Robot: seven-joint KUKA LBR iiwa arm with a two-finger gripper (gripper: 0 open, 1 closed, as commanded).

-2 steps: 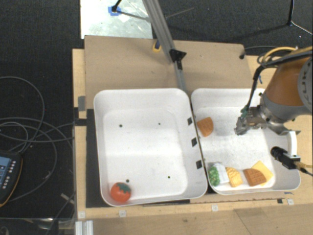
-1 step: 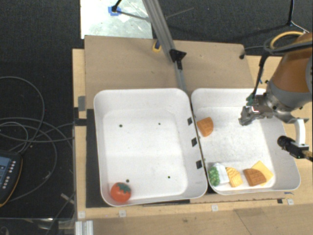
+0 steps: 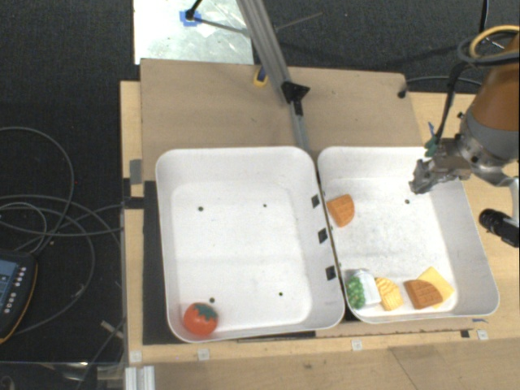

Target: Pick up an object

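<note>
Position: fixed above the tabletop
Facing: down at a slant
Range: mid, both bins whole in frame, left bin, right bin
Arm entry: from right

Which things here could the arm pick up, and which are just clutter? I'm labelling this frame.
Candidates to pick: tomato, orange piece, green-and-white item, yellow piece, two wedges; gripper above right bin.

Lying about: left bin, cables, handheld pendant.
</note>
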